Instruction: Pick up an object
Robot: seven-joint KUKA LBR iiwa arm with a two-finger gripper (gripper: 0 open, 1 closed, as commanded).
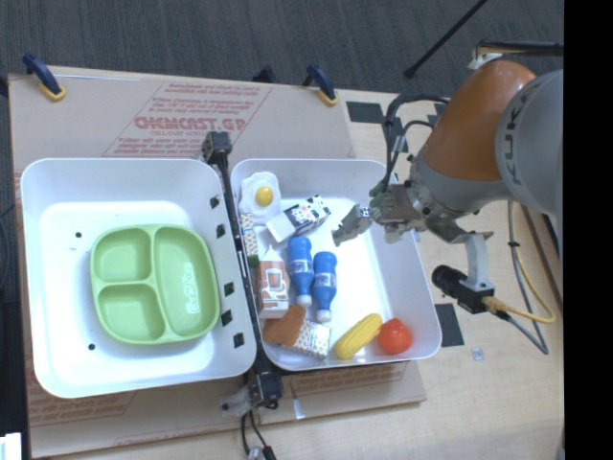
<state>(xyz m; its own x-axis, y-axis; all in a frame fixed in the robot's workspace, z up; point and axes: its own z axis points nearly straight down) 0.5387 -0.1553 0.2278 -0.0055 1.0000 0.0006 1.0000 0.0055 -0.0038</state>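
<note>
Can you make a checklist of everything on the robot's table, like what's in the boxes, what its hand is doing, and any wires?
Surface: a bench under brown cardboard bears two white bins side by side, the left bin and the right bin.
Job's things: in the right bin lie a fried egg toy, two blue bottles, a corn cob, a tomato and a black-and-white carton.
Clutter: a green divided plate sits in the left bin.
Grippers: the gripper hangs over the right bin's upper right part; nothing seen between its fingers.
Cables: a yellow cable runs right of the bins; black cables loop by the wrist.
Surroundings: blue clamps hold the cardboard's far edge; dark floor beyond.
</note>
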